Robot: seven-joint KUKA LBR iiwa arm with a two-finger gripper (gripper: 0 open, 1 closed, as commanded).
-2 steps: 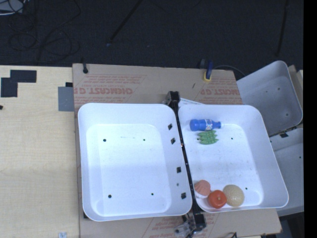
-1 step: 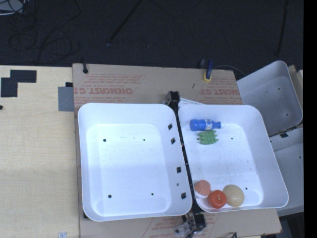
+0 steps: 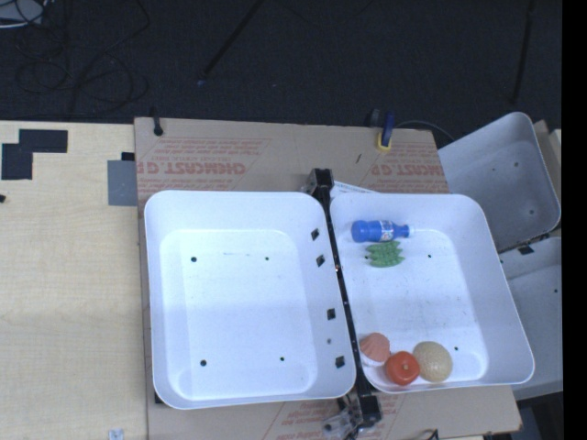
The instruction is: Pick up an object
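Right bin [image 3: 514,333]: we are seeing blue bottle [image 3: 378,231] lying far, tomato [image 3: 402,368] hugging near rim.
Claw: we cannot tell.

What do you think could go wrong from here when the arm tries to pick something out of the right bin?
1. The pink piece, red ball and tan ball sit bunched in the right bin's near corner; closing fingers may catch two or hit the wall.
2. The bottle lies on its side and could roll away.
3. The green piece looks flat and sits just beside the bottle, so a grab may slip or nudge both.
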